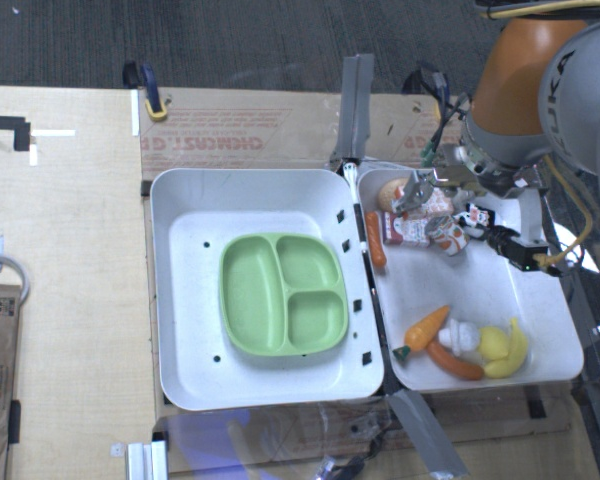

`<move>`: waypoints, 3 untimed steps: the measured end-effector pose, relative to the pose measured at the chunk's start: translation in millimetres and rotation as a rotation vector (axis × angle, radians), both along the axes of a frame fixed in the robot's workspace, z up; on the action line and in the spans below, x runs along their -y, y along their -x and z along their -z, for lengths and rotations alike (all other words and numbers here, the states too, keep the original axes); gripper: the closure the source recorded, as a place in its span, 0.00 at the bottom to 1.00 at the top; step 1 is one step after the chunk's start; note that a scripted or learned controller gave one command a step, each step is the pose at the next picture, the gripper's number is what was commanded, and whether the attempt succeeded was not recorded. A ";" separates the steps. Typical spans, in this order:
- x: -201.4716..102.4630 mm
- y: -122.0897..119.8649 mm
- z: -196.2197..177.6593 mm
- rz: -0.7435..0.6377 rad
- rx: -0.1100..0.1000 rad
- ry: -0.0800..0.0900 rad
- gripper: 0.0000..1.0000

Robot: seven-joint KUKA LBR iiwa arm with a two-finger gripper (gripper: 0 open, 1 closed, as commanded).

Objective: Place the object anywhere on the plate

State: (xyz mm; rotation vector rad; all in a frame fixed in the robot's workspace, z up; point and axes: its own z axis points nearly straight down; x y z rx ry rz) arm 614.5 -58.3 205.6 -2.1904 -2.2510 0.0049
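A green plate (283,293) with three compartments lies in the left white bin (180,298) with nothing on it. My gripper (418,190) is low over the back of the right bin (480,288). It sits right above a red-and-white packet (412,228) and beside a pale round thing (387,196). A small grey can (446,235) and a black-and-white toy (474,218) lie just right of the packet. I see nothing lifted off the bin floor.
An orange-red sausage (377,241) lies along the right bin's left wall. At its front are a carrot (427,327), a white bottle (460,339), a red sausage (454,362) and a yellow toy (503,349). The arm (525,78) looms over the back right corner.
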 end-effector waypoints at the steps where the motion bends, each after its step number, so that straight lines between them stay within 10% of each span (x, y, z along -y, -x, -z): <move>1: -47.1 81.8 -7.3 -0.097 -0.001 -0.001 1.00; 2: -152.6 58.4 15.8 -0.237 -0.002 0.000 1.00; 3: -152.3 58.3 15.7 -0.235 -0.001 0.000 0.00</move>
